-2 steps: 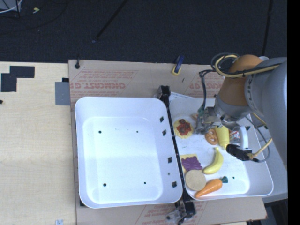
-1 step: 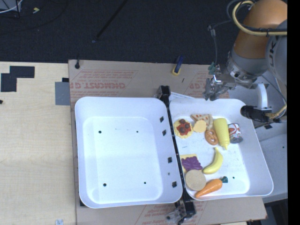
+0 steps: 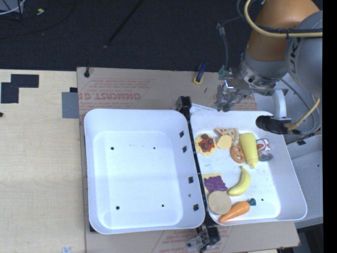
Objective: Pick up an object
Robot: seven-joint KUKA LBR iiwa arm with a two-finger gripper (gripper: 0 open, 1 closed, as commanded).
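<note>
Camera view: judging by how things lie, the pick is not yet done. Every toy food item rests on the floor of the right bin (image 3: 287,194), and nothing is lifted clear of it. The left bin (image 3: 97,141) has only its bare white floor with a few small dark marks.

In the right bin the items sit in a loose cluster. A small pizza (image 3: 206,144) lies near the divider between the bins, with a waffle-like piece (image 3: 225,133) and a yellow cracker (image 3: 225,142) just beside it. A pretzel (image 3: 236,153) touches a corn cob (image 3: 248,148), and a small can (image 3: 263,148) lies against the cob's far side. Lower down are a banana (image 3: 241,183), a purple piece (image 3: 215,183), a round tan cookie (image 3: 219,202) and a carrot (image 3: 235,210), the last two touching near the bin's front edge.

The hand (image 3: 227,100) hangs above the back rim of the right bin, over the cardboard sheet (image 3: 131,91) on the table (image 3: 37,167), apart from all the food. Nothing shows between its fingers and it touches none of the items. The metal parts there are small and dark, so I cannot tell whether the fingers stand apart or together.

What is left, as I judge it, is the whole grasp: move over one item, descend, close and lift.
</note>
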